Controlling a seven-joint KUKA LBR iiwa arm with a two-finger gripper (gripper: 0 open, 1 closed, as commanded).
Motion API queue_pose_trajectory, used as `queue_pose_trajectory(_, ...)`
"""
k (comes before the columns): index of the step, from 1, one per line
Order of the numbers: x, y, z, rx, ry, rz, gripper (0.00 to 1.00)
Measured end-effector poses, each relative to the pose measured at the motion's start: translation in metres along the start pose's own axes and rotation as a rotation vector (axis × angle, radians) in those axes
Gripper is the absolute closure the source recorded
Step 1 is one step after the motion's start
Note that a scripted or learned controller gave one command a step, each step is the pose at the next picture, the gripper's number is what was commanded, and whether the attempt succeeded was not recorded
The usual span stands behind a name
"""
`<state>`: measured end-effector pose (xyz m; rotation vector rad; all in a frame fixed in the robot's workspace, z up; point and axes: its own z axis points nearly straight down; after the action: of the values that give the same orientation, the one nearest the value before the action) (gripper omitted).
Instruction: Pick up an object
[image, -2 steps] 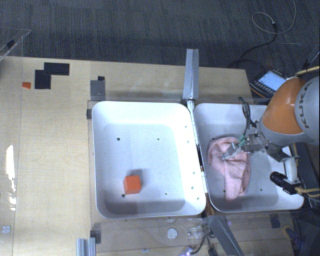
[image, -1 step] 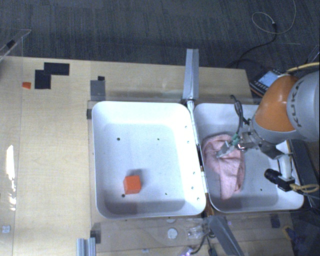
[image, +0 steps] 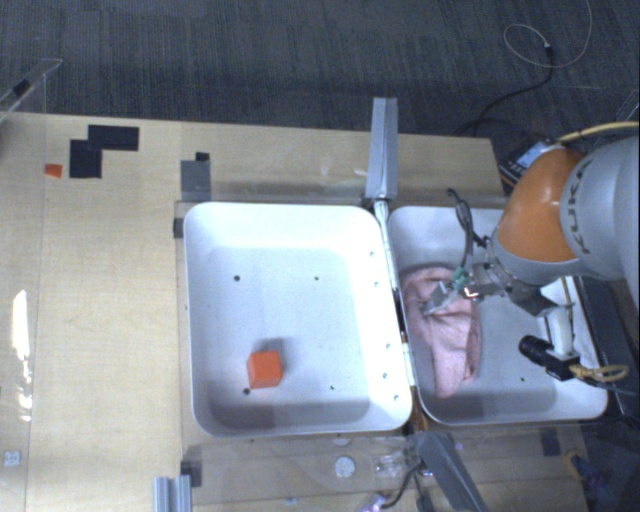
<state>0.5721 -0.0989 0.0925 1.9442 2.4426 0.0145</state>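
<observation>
The pincer (image: 447, 295) sits low on the crumpled pink cloth (image: 448, 335); how wide it stands I cannot tell. From the left: a small orange block (image: 265, 369) lies in the left white bin (image: 210, 300), the cloth in the right white bin (image: 520, 400). It looks soft and light; pinch a raised fold.

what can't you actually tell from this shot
- Camera view: whether the end effector grips the pink cloth; its tips are too small and blurred against the fabric.
- Right bin: its far right side is covered by the arm.
- Orange block in the left bin: its underside.
</observation>
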Motion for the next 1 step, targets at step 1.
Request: queue_pose_trajectory(1, 0.0023, 0.0033, -0.0099, -0.004, 0.004, -0.002, 1.00)
